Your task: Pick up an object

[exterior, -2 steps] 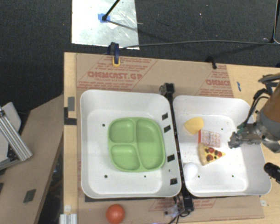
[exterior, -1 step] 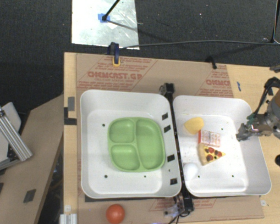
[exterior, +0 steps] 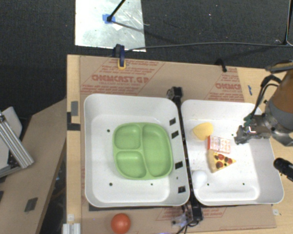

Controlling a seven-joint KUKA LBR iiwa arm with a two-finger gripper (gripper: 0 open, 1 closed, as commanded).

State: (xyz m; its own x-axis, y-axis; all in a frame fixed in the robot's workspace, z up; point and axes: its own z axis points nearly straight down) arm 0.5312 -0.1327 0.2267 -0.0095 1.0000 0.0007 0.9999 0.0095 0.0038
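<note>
- Over the right bin [exterior: 266, 190], near its right wall: gripper [exterior: 243, 135], hanging off the grey wrist with the orange band above it. Can't tell from this angle how it's set, and nothing visibly in it.
- Nearest candidate: small red-and-white carton [exterior: 219, 144], just to the view's left of the gripper and slightly lower. Apart from it, not touching as far as I can judge.
- Toy pizza slice [exterior: 219, 162] sits right below the carton, edges touching or nearly so; long axis runs left-right, point toward the right.
- Yellow rounded piece [exterior: 202, 130] further left, near the bin divider.
- White rounded object [exterior: 199, 178] at the right bin's lower left, hard to identify.
- Left bin [exterior: 95, 136] holds a green three-compartment plate [exterior: 142, 150].
- Orange-red ball [exterior: 120, 223] lies outside the bins at the front.
- Readable text: "CHEMCAST GP" on the brown board [exterior: 120, 78] behind the bins. Carton print too small to read.
</note>
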